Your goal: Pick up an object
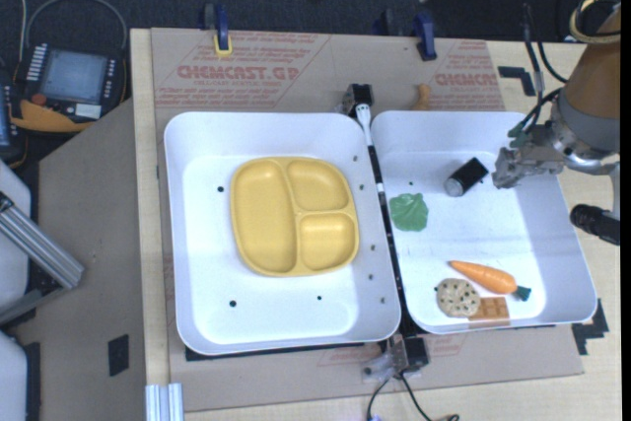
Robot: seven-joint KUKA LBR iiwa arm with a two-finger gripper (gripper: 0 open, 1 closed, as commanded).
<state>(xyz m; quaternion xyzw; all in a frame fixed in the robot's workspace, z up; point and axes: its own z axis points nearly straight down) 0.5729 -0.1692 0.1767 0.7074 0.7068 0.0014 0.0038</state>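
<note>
Brown cardboard covers the desk under two white bins. Nothing is lifted yet: the end effector hangs at three o'clock (grip state I cannot tell) just beside a small black cylinder lying in the right-hand white bin.

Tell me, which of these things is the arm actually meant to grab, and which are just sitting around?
Could be picked up, all in the right bin:
black cylinder, nearest the gripper
green leafy piece
carrot
cookie
cracker

Just lying about:
yellow divided plate in the left bin
handheld screen unit beside the bench
</note>
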